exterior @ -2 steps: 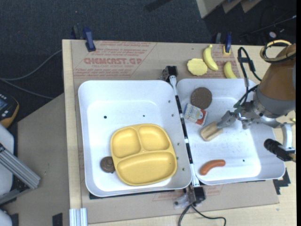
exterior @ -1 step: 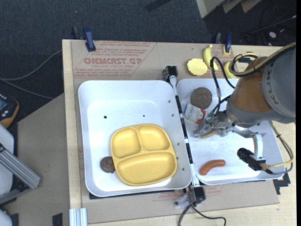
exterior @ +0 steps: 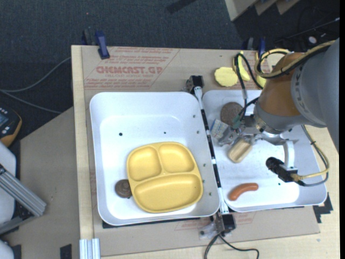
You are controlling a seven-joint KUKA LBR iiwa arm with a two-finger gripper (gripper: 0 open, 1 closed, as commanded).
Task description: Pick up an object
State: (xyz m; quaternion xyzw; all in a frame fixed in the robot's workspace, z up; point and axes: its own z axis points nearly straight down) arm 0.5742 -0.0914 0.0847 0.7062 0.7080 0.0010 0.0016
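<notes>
Gripper (exterior: 233, 136): we see it low in the right bin (exterior: 307, 196).
Fingers: we cannot tell their state.
Tan block (exterior: 240, 150): touching, just nearer.
Sausage (exterior: 243, 190): well apart, nearer still.

One fixed camera looks down at a slant on the bench (exterior: 135, 69) and both white bins (exterior: 105, 144).

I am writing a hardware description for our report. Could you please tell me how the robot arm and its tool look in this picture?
The arm is a thick, rounded grey body with an orange band above the wrist. The wrist section under the band is grey metal. Black and yellow cables loop beside the band, and one more cable runs out past a small black part. The tool is small and metallic; its details are not clear.
</notes>
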